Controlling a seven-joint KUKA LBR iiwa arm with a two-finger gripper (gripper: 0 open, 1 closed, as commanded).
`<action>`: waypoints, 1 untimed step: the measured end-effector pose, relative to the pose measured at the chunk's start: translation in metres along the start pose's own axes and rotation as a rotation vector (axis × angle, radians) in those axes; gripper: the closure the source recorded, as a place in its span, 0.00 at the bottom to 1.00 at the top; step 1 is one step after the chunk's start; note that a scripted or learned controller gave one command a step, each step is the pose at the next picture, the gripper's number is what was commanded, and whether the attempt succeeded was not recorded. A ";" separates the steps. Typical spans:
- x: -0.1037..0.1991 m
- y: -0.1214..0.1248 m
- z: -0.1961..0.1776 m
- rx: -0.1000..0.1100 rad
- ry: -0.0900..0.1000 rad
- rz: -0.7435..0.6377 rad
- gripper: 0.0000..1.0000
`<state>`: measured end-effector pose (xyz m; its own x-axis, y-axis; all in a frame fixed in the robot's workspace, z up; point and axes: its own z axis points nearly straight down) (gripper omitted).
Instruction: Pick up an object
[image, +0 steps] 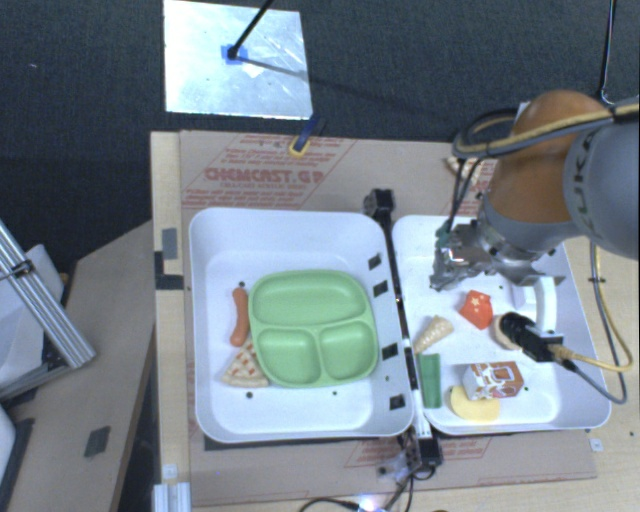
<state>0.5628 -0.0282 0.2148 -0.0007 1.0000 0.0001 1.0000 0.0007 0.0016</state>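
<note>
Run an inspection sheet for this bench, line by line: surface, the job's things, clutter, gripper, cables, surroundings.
Surface: white left bin and right bin side by side on a printed cardboard sheet.
Job's things: right bin holds an orange-red block, pale cone, green stick, small carton and yellow piece. Left bin holds a green divided plate, sausage and pizza slice.
Clutter: nothing seen.
Gripper: gripper over the right bin's far left part, behind the block; nothing visibly held.
Cables: dark cables loop beside the arm.
Surroundings: shiny metal plate beyond the bins; aluminium rail at left.
</note>
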 end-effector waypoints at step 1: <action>0.005 -0.008 -0.008 0.001 0.001 -0.004 1.00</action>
<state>0.5550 -0.0232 0.2231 -0.0045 1.0000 0.0008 1.0000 0.0045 0.0011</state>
